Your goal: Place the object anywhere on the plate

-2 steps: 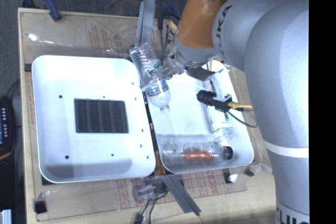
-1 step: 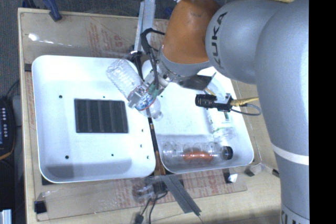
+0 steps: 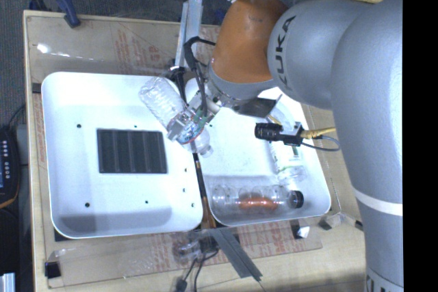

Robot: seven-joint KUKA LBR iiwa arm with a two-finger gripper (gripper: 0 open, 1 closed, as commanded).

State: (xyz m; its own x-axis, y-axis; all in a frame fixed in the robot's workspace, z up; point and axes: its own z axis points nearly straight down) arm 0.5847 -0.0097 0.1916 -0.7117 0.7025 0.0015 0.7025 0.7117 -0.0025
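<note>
— Inspecting the clear bottle (image 3: pixel 161 98): where is it?
— Tilted over the left bin's (image 3: pixel 58 147) right side, apart from the dark plate (image 3: pixel 131 151). The gripper's (image 3: pixel 186 125) jaws clamp its neck end.

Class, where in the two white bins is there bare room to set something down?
Left white bin: bare floor all round the dark ribbed rectangular plate. Right white bin: crowded by the clear plastic tube, the small clear bottle and the arm.

Grey KUKA arm with orange band

The arm (image 3: pixel 342 58) is smooth grey, lettered "KUKA" beside the orange band (image 3: pixel 250 37); black cables loop beneath it.
</note>
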